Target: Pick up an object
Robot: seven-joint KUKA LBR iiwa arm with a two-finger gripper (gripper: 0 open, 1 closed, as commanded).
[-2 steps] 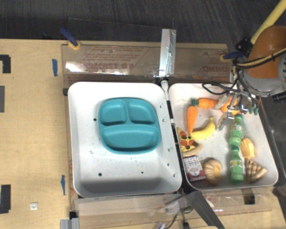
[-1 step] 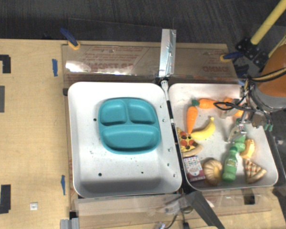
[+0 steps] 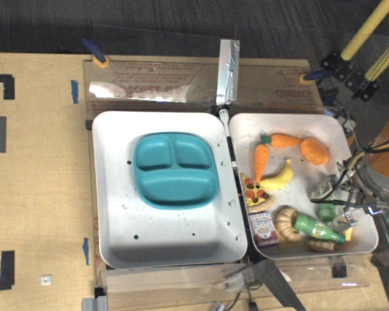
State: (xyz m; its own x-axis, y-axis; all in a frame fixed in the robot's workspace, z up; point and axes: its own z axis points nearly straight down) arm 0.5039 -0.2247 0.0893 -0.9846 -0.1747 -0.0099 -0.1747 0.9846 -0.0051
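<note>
Leftmost, the left bin [image 3: 110, 173] held a single thing, a teal divided plate [image 3: 176, 170] with three compartments, lying flat near the bin's middle with bare white floor all round it. Across the divider, the right bin [image 3: 282, 125] was crowded with toy food. Against its left wall lay a pizza slice [image 3: 253, 191], and just below that a small red carton [image 3: 264, 229] at the bin's near left corner. A small carrot [image 3: 260, 160] pointed down beside a yellow banana [image 3: 280, 177], while a larger carrot [image 3: 284, 140] lay crosswise above them, touching an orange round piece [image 3: 314, 151] toward the far right. Nearer the front sat a tan croissant-like pastry [image 3: 286, 220], with a green bottle [image 3: 316, 228] lying on its side just beside it. At the bin's right side the gripper [image 3: 340, 196] hung low over the clutter, wrapped in cables and wires; whether it was wide, narrow or clasping anything could not be told. A small green object [image 3: 326, 211] lay just under it.
</note>
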